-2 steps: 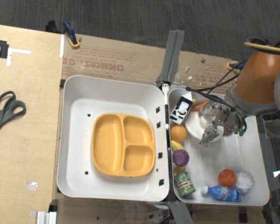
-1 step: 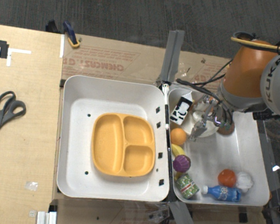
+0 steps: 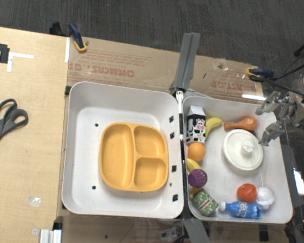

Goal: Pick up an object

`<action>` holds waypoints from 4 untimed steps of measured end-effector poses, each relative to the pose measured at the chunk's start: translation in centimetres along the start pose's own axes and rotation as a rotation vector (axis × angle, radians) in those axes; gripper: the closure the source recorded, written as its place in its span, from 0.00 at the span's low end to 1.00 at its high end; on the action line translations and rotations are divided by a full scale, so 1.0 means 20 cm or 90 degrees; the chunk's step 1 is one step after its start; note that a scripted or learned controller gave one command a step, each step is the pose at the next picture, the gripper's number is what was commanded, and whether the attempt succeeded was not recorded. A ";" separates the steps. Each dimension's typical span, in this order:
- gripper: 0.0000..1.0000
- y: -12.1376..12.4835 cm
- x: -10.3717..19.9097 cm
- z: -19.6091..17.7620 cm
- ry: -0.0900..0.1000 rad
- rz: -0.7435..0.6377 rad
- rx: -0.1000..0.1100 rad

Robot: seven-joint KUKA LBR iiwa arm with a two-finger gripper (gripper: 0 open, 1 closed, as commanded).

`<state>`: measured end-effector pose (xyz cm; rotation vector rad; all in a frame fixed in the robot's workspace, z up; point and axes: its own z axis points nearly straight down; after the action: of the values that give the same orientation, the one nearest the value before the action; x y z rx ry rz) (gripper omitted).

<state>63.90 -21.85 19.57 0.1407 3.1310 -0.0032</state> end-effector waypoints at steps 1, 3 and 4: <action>0.00 0.18 0.35 0.40 -0.011 0.076 0.000; 0.00 0.53 0.14 0.50 -0.001 0.337 0.002; 0.00 0.58 0.11 0.50 -0.002 0.505 0.001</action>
<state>62.88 -10.10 9.58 1.3387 2.8303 -0.0012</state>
